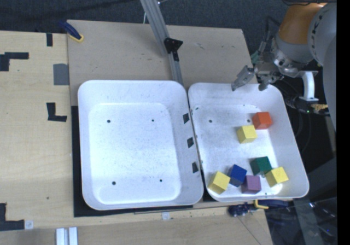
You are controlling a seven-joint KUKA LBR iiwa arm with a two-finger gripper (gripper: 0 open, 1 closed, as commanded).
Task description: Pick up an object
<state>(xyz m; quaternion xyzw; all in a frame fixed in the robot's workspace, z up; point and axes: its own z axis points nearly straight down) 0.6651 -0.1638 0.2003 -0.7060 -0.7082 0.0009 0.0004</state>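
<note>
With its fingers apart and holding nothing, the gripper [250,81] hovers over the far edge of the right bin [219,129], nearest the orange block [262,120], probably light, stiff and smooth, best pinched across two opposite flat faces.

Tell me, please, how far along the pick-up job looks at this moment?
Nothing looks done yet: the orange block, three yellow blocks, and the blue, green and purple ones all lie in the right bin. In hand: the open gripper hangs above that bin's far rim, with nothing between its fingers. Left: descend onto a block, close and lift.
</note>
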